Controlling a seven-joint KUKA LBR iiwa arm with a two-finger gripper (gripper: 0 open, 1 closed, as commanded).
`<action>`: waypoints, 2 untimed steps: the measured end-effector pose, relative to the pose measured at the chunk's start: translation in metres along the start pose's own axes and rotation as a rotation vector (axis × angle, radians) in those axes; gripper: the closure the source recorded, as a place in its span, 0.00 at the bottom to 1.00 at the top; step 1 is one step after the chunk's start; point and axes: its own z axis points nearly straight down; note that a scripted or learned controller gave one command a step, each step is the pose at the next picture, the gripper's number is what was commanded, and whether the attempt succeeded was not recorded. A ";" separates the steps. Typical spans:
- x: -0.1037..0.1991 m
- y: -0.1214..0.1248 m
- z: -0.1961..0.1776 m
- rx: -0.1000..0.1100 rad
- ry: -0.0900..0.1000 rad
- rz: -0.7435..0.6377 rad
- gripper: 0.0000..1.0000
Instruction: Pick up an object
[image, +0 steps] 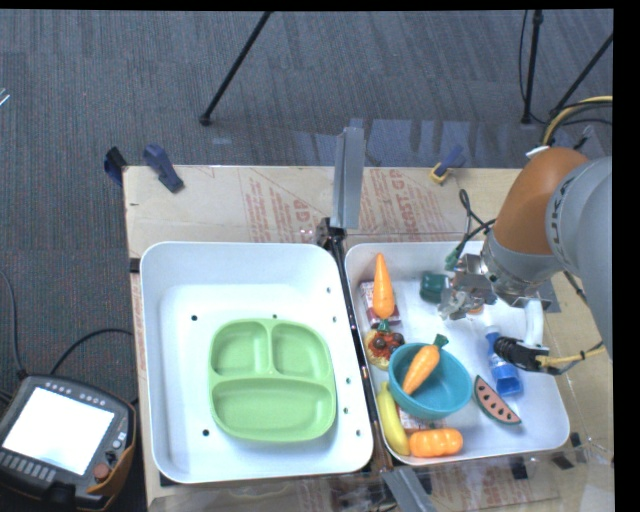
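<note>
While the grey arm with its orange band (540, 200) reaches in over the right-hand shallow white bin (555, 420), the two-finger gripper (462, 300) sits low above the bin's upper middle area, just beside a small dark-teal object (433, 287) near the back wall. The view does not resolve the gripper state, so it cannot be told, and no object is seen held. The candidate objects all lie in the right bin: an orange plastic carrot (383, 286) standing along the left wall, a second orange carrot (421, 368) resting tilted inside a blue plastic bowl (440, 395), a yellow banana (392, 420) beside the bowl, an orange pepper-like piece (436, 442) at the front, a watermelon slice (497, 401), and a small blue bottle (503, 368). The left-hand white bin (165, 300) holds a green divided plate (271, 380). In terms of progress, the task appears to be at the approach stage: a grasp and a lift both remain to be completed.
</note>
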 end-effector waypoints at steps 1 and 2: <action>0.000 0.000 0.001 0.001 0.000 0.000 0.00; -0.001 0.000 -0.009 0.002 0.001 0.001 1.00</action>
